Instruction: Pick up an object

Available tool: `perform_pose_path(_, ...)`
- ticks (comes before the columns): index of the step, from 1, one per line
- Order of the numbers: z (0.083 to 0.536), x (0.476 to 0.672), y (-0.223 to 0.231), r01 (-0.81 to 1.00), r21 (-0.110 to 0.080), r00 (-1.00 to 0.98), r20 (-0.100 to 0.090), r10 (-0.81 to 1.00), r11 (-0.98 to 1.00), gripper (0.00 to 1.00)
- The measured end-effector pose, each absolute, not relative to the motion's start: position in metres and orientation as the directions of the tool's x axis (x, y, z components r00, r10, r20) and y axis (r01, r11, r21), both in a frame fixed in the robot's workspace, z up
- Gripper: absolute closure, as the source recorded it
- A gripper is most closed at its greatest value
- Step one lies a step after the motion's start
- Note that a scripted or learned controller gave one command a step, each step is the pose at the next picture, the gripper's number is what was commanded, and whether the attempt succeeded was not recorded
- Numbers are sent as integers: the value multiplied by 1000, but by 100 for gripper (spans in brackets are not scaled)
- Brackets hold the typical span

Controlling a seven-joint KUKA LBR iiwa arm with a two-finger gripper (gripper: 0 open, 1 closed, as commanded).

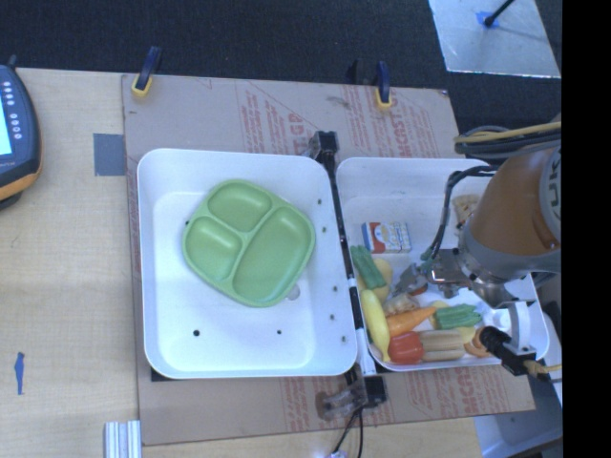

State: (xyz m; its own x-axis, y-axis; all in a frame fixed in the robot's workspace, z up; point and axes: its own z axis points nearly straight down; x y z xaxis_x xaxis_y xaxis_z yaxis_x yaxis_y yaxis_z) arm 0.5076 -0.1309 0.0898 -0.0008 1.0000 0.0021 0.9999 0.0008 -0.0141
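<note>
The arm (511, 213) reaches in from the right and hangs over the right bin (406, 172), its orange band just above the wrist. The jaws (420, 280) sit low in that bin, over the pile of toy food, and from this slanted look down it is not possible to tell whether they are wide, narrow or closed on anything.

Just left of the jaws lies a green pickle-shaped piece (366, 266), and beyond it, against the bin's left wall, a yellow banana (375, 321). Above and to the left of the jaws is a small carton (387, 238) with red and blue print, lying flat. Below the jaws, close by, are an orange carrot (415, 320), a red tomato (406, 348) and a pale stick (442, 343); to the lower right is a green block (458, 316). None of these can be seen between the jaws.

Well to the left of the jaws, in the left bin (158, 256), a green divided plate (250, 242) lies flat. Both bins rest on a cardboard sheet (239, 113) clamped to the table (57, 303).
</note>
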Motion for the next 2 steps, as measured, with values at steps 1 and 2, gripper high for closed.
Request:
perform_pose_path(1,102,512,-131,1000,-6,-6,0,1000,6,100)
perform_pose_path(2,198,560,-29,1000,9,-16,4,1000,16,100)
